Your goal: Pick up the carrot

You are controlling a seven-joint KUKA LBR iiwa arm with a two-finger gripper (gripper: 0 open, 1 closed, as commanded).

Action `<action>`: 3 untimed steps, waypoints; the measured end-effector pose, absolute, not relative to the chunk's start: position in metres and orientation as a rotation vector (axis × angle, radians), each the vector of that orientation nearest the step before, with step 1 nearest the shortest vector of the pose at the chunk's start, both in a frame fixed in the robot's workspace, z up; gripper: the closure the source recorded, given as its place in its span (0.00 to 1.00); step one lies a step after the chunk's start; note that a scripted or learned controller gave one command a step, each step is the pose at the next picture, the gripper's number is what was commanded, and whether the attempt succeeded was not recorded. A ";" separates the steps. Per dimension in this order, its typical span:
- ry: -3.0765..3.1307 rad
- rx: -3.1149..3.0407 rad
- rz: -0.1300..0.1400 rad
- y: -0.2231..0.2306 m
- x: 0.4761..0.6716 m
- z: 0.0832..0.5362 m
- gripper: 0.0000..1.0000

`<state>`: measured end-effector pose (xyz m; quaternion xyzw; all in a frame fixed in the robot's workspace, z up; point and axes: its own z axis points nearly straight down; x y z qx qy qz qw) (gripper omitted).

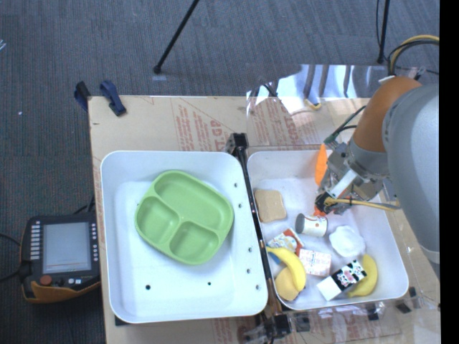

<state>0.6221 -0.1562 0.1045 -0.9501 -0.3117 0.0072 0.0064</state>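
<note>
The carrot (320, 165) is a short orange piece showing near the back of the right bin (287, 169), tilted upright. My gripper (332, 169) is right against the carrot's right side, with the grey wrist and orange band above it to the right. The gripper body overlaps the carrot's edge, so I cannot make out whether it is held or just beside the gripper.
Also in the right bin are a toast slice (270, 205), a small white can (312, 225), a white round lump (347, 240), two bananas (289, 269) (368, 276), a pink packet (314, 261) and a black-and-white box (344, 278). The left bin (122, 192) holds a green divided plate (185, 217).
</note>
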 end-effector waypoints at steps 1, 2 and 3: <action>-0.978 -2.972 0.024 -0.156 0.622 0.104 0.00; -0.315 -3.122 0.009 -0.157 0.632 0.088 0.00; -0.325 -3.119 0.016 -0.155 0.632 0.098 1.00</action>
